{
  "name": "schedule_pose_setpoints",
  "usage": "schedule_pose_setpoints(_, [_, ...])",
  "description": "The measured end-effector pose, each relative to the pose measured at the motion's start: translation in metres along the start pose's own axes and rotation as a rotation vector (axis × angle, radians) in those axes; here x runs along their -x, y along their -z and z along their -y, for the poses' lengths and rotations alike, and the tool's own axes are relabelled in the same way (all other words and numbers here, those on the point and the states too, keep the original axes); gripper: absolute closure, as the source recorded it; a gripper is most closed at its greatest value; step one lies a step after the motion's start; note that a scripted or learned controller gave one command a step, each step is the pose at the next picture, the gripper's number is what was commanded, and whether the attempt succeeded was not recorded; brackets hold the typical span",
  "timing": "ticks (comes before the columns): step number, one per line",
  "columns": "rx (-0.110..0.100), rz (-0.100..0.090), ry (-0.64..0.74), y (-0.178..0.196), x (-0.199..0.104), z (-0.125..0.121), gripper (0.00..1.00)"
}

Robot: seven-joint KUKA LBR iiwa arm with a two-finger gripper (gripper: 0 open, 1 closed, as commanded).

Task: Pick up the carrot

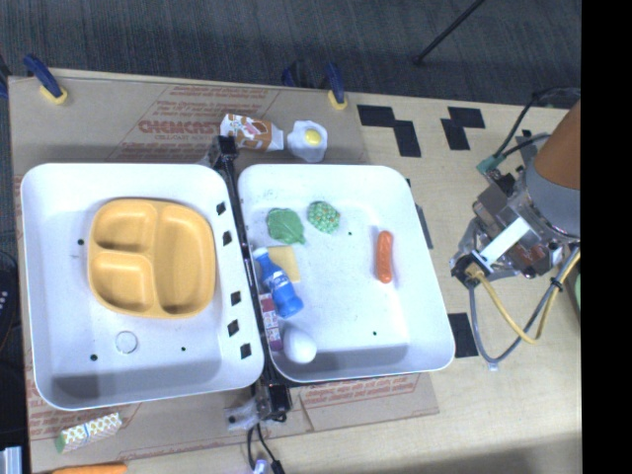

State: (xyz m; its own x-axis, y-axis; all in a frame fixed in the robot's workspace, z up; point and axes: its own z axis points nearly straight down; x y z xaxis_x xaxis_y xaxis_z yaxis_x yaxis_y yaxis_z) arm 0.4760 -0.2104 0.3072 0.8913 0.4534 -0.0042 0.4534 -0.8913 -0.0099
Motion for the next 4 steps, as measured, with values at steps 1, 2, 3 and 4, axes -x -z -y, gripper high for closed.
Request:
schedule_pose_setpoints(1, [0.003, 0.000, 0.268, -0.005, 0.000, 0.000, 1.00])
schedule_pose_setpoints(2, [0.002, -0.002, -0.264, -0.103, -0.019, 0.035, 1.00])
schedule_pose_setpoints(3, [0.006, -0.004, -0.262, 0.011, 0.000, -0.001, 1.00])
schedule_pose_setpoints(4, [0.003, -0.003, -0.251, -0.216, -0.010, 0.016, 1.00])
